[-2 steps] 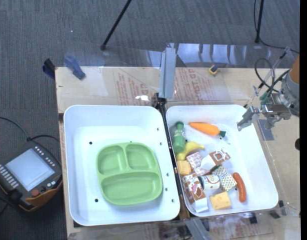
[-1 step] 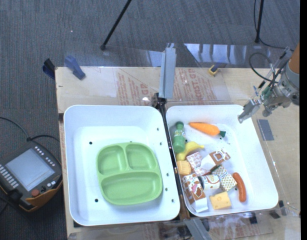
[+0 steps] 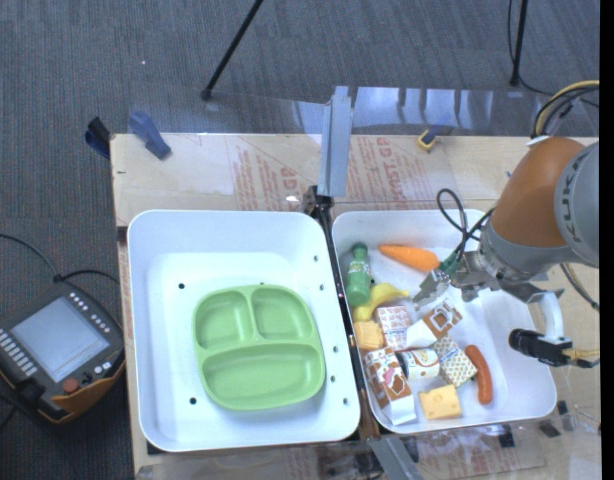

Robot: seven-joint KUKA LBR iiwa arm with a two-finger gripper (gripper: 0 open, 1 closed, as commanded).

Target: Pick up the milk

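Cheese [image 3: 441, 403], lowest in the right bin [image 3: 532, 388], sits closest to the lens; going left to right, the left bin [image 3: 157, 268] carries a green plate [image 3: 259, 346], then the right bin's heap. At the heap's centre lies the milk [image 3: 421, 364], a small carton on its side, long axis running roughly nine to three o'clock. It is probably light and crushable; pinch across its flat faces. Whether the tool [image 3: 435, 286], at the milk's twelve o'clock, is clenched, I cannot tell.

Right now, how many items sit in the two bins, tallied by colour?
Green: 2, plate in the left bin, bottle in the right bin
Orange: 1, carrot
Yellow: 3, banana, cheese wedge, a block
Red: 1, sausage
Printed cartons: about 6, clustered
Total: about 13
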